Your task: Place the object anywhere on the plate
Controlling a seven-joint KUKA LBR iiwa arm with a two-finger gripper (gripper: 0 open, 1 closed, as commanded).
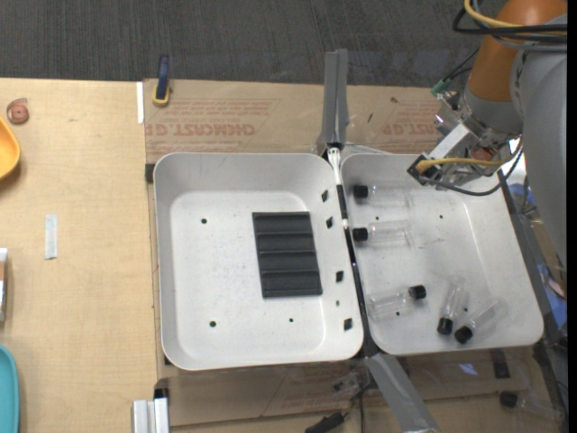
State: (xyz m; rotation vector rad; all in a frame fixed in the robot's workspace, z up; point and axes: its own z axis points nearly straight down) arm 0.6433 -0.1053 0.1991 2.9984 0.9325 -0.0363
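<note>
Clear black-capped vials, ribbed black plate, glossy white bins

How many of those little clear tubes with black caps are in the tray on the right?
5. One tube near the tray's top left, one just below it, one low in the middle, and two side by side at the bottom right. None looks hidden.

we see open white floor around the ribbed black rectangular plate; clear black-capped plastic vials clutter the right white bin.
</note>
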